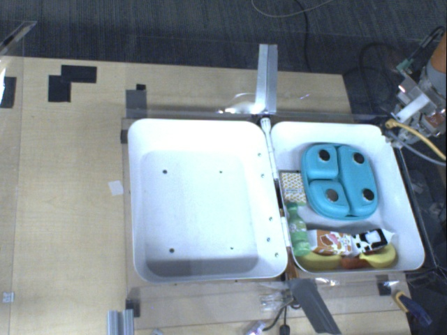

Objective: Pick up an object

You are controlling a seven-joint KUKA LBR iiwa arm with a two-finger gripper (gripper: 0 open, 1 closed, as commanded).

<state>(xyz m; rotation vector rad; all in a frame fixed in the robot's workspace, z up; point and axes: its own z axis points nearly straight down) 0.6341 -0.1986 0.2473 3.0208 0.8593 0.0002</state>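
Note:
The right bin [401,187] holds several objects. A turquoise plastic piece with four rounded lobes [340,181] lies flat in its middle. Along the divider side lie a small patterned packet [292,184] and a green bottle [297,229]. At the near wall a colourful snack pack [347,243] rests on a yellow banana [357,260]. The arm's end with the gripper [413,109] hangs at the view's right edge, beyond the right bin's far right corner and away from every object. Nothing shows in its grasp.
The left bin [199,201] has only a white floor with small dots. A metal post [267,79] stands behind the divider between the bins. Yellow and black cables [419,139] trail along the right bin's far right corner.

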